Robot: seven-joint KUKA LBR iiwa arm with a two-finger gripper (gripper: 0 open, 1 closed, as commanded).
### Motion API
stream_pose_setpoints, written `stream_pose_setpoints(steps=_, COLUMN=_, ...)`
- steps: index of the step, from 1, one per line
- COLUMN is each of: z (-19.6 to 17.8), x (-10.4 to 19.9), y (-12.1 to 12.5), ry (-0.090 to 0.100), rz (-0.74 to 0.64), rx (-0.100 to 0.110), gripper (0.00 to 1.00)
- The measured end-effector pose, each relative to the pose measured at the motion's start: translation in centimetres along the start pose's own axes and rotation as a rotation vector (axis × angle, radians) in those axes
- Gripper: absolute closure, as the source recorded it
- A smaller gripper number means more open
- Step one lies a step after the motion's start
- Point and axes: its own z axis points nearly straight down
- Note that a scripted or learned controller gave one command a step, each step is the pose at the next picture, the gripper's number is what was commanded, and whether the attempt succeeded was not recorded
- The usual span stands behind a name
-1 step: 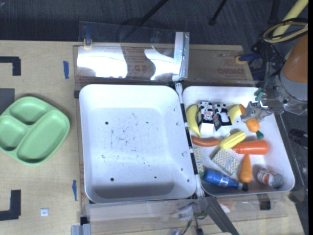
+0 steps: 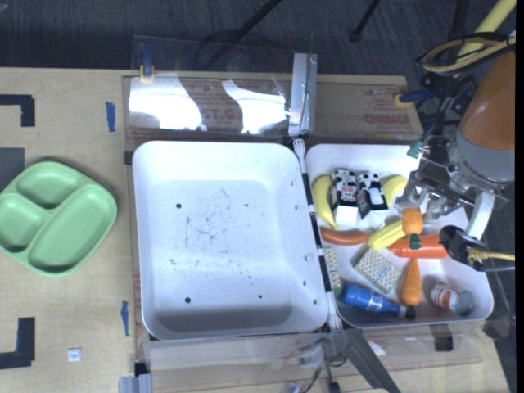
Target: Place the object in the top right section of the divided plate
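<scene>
Nearest the camera, along the front wall of the right-hand white bin, lie a blue bottle, an orange carrot and a small jar with a red label. Just behind them sit a checkered pad, a long orange-red piece and a yellow piece, crowded together and partly overlapping. Farther back, a banana curves along the bin's left wall, beside a black-and-white carton.

The gripper hangs over the right side of this heap, close to a small orange piece. Whether it is spread, closed or pinching anything cannot be told. Which item is the task's object cannot be told either; all candidates lie in the right bin, tightly packed, so neighbours press against each one.

The left white bin stands between that heap and the divided plate. The plate is pale green, with three sections, and rests on the wooden bench well apart from the gripper. At the far side, a cardboard panel and a glossy clear sheet back both bins.
</scene>
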Motion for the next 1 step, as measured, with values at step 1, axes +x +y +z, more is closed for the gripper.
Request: stream_pose_setpoints(steps=1, z=-7.1, x=9.11, y=-5.72, ry=0.0, rz=0.156, rx=-0.002, gripper=1.0)
